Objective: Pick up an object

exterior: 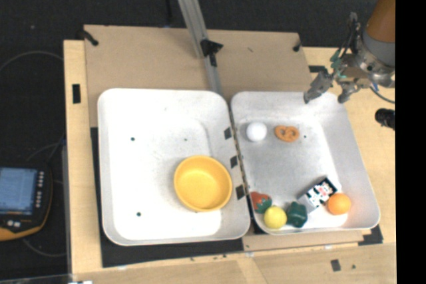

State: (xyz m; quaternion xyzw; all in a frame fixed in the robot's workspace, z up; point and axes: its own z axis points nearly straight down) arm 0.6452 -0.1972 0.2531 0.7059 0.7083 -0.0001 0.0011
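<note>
The right bin [333, 143] holds a white ball [256, 132] and a brown pretzel [287, 134] near its back. Along its front lie a red-and-green piece [259, 199], a yellow lemon [275, 216], a dark green block [297, 214], a black-and-white box [319, 192] and an orange [339, 203]. A yellow bowl [202, 183] sits in the left bin [146, 143]. My gripper [329, 88] hangs above the right bin's back right corner, open, with nothing between its fingers [314, 90].
A grey metal post [190, 10] slants up from between the bins at the back. A handheld controller [23, 199] lies off the bench at the left. Brown bench surface [200, 56] borders the bins.
</note>
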